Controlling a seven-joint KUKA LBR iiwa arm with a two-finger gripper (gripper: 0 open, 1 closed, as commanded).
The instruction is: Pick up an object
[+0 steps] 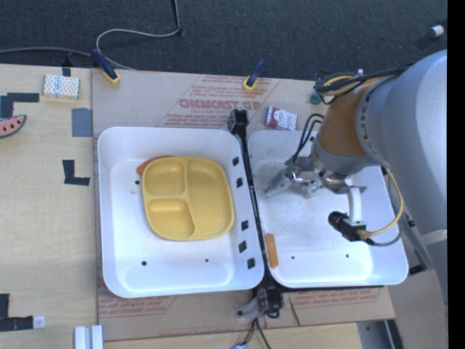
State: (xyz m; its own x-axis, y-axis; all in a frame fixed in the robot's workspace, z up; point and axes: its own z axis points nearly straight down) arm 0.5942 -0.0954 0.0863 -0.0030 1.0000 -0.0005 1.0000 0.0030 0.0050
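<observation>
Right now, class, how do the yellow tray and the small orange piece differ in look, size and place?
The yellow tray is broad and split into compartments; the orange piece is a thin plain stick. The tray fills much of the left bin; the piece lies in the right bin, against its left wall. The tray is far larger. Both lie flat, apart from the gripper.

bench [43, 195] | cardboard sheet [196, 104] | two white bins [116, 217]
</observation>
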